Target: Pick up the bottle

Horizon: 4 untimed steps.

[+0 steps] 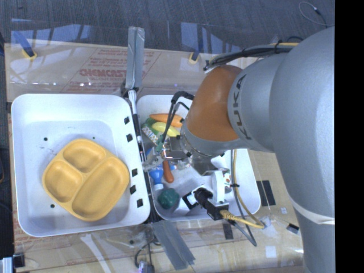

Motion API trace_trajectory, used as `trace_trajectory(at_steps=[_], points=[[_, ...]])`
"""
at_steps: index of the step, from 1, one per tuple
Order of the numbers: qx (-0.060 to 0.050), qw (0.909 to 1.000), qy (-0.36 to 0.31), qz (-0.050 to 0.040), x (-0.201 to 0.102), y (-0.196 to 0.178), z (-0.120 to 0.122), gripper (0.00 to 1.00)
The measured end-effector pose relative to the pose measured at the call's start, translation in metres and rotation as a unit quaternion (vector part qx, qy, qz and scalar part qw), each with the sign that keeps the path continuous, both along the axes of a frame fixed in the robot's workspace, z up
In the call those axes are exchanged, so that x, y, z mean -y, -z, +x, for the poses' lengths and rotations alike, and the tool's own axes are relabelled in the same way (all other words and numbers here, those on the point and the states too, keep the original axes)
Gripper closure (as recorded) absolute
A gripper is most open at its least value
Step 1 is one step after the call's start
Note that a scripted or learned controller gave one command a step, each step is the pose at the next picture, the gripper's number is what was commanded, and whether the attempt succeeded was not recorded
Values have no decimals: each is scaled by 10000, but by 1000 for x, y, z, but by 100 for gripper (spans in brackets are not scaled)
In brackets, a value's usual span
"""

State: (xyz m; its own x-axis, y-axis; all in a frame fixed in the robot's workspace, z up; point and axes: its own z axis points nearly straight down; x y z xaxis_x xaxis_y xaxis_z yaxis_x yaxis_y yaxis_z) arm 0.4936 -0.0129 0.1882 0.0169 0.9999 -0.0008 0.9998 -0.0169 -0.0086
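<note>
The arm's orange band (213, 104) and wrist cover most of the right bin (245, 178). My gripper (164, 153) points down into the bin's left half, over a heap of small items. Just below it lie a blue object (154, 177) and a small orange-red piece (168, 172). A pale labelled item (149, 132), possibly the bottle, lies against the bin's left wall, up and left of the gripper. The wrist hides whatever sits directly under the gripper, so I see nothing held.
An orange carrot-like piece (165, 118) and a yellow-green item (164, 128) lie at the right bin's far end. A dark green round object (168, 198) sits near its front. The left bin (34, 124) holds a yellow divided tray (85, 178).
</note>
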Motion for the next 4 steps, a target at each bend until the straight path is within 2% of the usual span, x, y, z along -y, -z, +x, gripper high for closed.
trace_trajectory(at_steps=[2,3,4], points=[[0,10000,0,0,0,0,0,0],[-5,9967,-812,12,-21,0,-17,0],[5,9959,-907,9,11,0,31,0]])
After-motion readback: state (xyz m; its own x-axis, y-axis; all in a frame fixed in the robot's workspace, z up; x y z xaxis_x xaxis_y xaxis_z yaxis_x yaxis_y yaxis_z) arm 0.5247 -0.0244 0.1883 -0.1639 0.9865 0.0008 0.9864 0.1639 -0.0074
